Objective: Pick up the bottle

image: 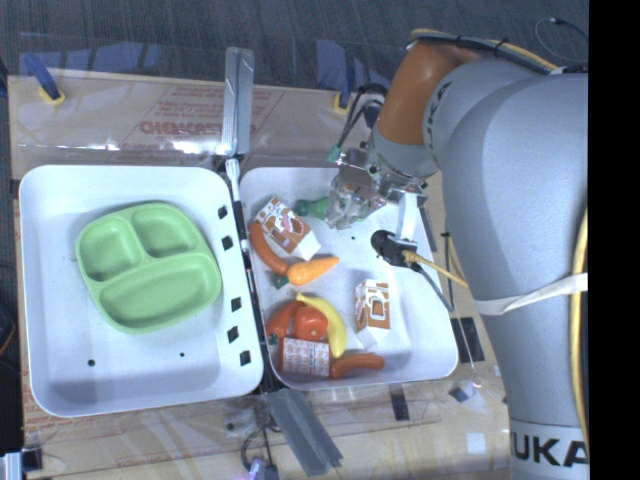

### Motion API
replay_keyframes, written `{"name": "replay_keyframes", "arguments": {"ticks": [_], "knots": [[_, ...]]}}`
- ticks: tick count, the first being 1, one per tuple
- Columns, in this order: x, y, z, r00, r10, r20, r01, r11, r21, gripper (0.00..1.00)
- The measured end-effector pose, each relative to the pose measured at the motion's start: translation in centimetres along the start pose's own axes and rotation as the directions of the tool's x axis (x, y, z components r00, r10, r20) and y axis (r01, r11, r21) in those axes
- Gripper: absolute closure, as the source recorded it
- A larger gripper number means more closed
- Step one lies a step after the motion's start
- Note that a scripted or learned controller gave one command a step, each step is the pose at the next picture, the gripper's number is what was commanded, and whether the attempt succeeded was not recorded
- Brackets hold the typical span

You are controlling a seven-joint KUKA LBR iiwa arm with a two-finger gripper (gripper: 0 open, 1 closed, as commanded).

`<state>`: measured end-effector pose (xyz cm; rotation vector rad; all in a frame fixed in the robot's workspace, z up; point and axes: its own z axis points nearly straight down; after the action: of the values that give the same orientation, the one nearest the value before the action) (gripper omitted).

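Gripper (350, 200): over far part of right bin (435, 353), finger state can't tell. Bottle (312, 208): green, lying at far end of same bin, just left of gripper, beside a carton (284, 225)

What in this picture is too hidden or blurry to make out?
- Bottle: a green bit shows in the camera view; the gripper covers the rest.
- Gripper fingers: blurred, open or shut unclear.
- Carton print: too small to read.
- Right bin: the arm hides its right rim.
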<state>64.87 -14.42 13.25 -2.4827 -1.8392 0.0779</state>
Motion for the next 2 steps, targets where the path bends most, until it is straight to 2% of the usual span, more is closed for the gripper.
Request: {"name": "replay_keyframes", "arguments": {"ticks": [1, 2], "knots": [[0.0, 0.0, 0.0, 1.0, 0.0, 0.0, 0.0, 1.0, 0.0, 0.0], [-0.7, 0.8, 4.7, 0.999, 0.033, -0.008, -0.034, 0.999, -0.041, 0.0]]}}
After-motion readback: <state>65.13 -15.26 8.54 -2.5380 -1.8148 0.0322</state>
